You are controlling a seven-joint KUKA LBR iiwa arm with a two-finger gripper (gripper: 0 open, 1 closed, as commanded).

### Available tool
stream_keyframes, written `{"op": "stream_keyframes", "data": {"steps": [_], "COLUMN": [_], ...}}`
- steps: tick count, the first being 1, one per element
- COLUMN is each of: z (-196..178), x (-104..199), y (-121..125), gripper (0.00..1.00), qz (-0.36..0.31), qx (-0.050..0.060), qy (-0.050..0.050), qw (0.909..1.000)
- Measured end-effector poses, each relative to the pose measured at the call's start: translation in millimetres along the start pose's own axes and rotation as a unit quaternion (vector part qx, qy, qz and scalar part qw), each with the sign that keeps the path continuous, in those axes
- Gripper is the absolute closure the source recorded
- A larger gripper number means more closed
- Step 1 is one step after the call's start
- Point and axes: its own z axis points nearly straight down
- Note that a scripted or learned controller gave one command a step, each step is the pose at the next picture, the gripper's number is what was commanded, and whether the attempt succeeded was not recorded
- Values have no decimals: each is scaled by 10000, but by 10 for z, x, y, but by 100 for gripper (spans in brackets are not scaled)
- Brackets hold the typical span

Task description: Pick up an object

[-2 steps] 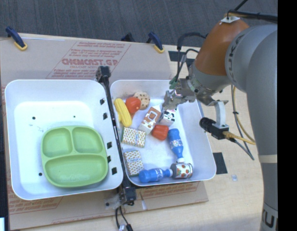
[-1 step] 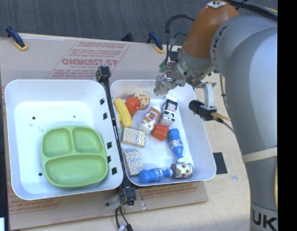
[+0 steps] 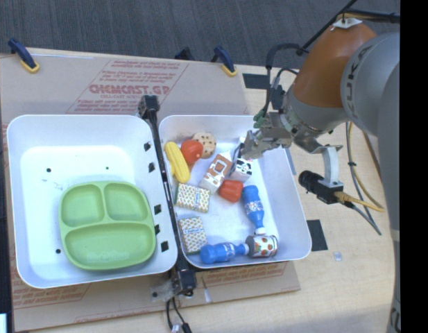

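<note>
From my console I see the arm (image 3: 352,68) reaching in from the right, its orange band bulging over the upper right corner of the right bin (image 3: 297,214). The wrist bends down and leftward, putting the gripper (image 3: 250,146) low over the bin's upper right area. I cannot tell how far apart its fingers stand; the tips blur into a small black-and-white patterned block (image 3: 244,168) just beneath them, and I cannot tell whether anything is caught between them.

The candidate objects all lie in the right bin. A small carton with red and white print (image 3: 216,172) lies tilted just left of the gripper, with a red-orange block (image 3: 230,190) touching its lower edge. Further left are a yellow corn cob (image 3: 176,161), a red tomato-like piece (image 3: 191,150) and a speckled cookie (image 3: 206,143). Two checkered snack packets (image 3: 193,198) sit near the left wall, one above the other. A blue bottle (image 3: 253,207) lies right of centre, another blue bottle (image 3: 219,252) lies along the bottom wall, touching a small printed can (image 3: 263,245).

The left bin (image 3: 33,137) holds a green divided plate (image 3: 106,225).
</note>
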Motion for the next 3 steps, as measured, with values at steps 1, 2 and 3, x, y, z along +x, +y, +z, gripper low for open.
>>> {"op": "stream_keyframes", "data": {"steps": [1,2,3], "z": [246,272,166], "x": [-121,156,158], "y": [577,824,830], "gripper": [100,100,100], "qz": [-12,-7,-32], "qx": [-4,-12,-19], "qy": [-4,-1,-8], "qw": [10000,10000,10000]}}
